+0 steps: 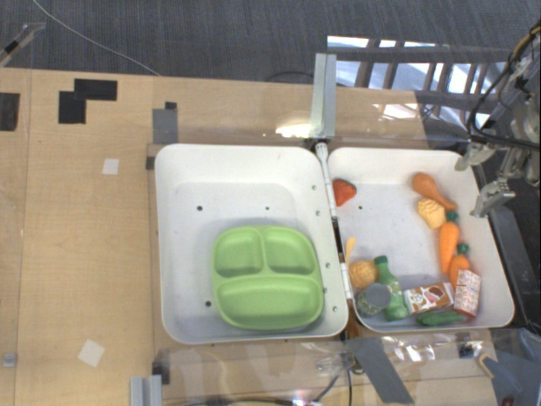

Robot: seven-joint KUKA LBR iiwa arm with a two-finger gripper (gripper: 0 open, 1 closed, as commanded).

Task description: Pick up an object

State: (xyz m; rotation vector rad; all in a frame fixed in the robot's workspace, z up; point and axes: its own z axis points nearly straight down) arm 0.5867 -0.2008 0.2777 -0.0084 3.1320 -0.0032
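Toys crowd the right bin point(397, 194): a strawberry point(344, 192) near its left wall, a drumstick point(432, 190) and two carrots point(449, 245) along the right side, and a bottle point(388, 284), can point(373, 298), carton point(430, 297) and cucumber point(440, 317) by the near rim. A green tray point(266, 276) lies in the left bin point(190, 184). The gripper point(490, 180) hangs over the right bin's far right corner; whether its fingers are spread or pressed together cannot be told.
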